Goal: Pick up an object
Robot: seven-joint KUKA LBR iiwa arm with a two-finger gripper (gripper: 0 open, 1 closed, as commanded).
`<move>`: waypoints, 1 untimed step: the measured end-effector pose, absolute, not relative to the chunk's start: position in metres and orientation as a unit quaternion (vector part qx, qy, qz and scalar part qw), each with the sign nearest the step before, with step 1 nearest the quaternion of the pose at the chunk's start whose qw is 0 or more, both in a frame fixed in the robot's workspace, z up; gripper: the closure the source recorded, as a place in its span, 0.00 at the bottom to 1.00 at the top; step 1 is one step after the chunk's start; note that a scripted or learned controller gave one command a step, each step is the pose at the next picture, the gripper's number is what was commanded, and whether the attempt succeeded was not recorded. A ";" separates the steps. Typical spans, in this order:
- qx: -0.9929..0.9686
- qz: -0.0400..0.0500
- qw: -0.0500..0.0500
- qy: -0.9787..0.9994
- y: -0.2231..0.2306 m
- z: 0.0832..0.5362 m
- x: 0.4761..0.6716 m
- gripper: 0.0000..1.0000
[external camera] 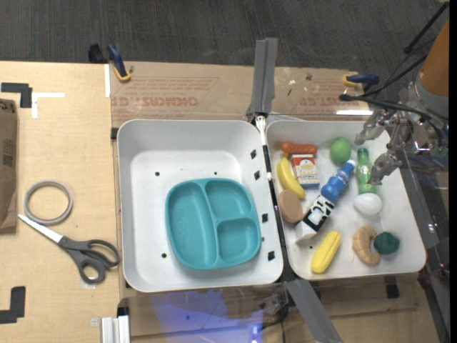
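Camera view showed the gripper [380, 151] open and holding nothing, above the right bin [418, 263], near the green bottle [364, 170].

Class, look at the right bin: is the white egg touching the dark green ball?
Apart. The camera view shows the white egg and the dark green ball with a strip of bare bin floor plainly between them.

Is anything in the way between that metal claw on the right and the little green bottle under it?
Nothing visible is. The gripper hangs over the right bin's far right corner, with the green bottle just beside its fingertips. The green ball and white egg lie close by, to the sides.
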State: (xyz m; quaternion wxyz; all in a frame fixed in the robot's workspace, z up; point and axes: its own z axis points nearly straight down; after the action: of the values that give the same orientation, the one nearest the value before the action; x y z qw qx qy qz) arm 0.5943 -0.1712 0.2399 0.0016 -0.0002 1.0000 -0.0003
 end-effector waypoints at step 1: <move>-0.011 0.000 0.001 1.000 -0.163 0.097 0.659 0.00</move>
State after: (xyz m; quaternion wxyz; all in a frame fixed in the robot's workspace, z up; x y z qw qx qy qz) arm 0.6592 -0.1631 0.0975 0.0010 -0.0108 0.9999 -0.0002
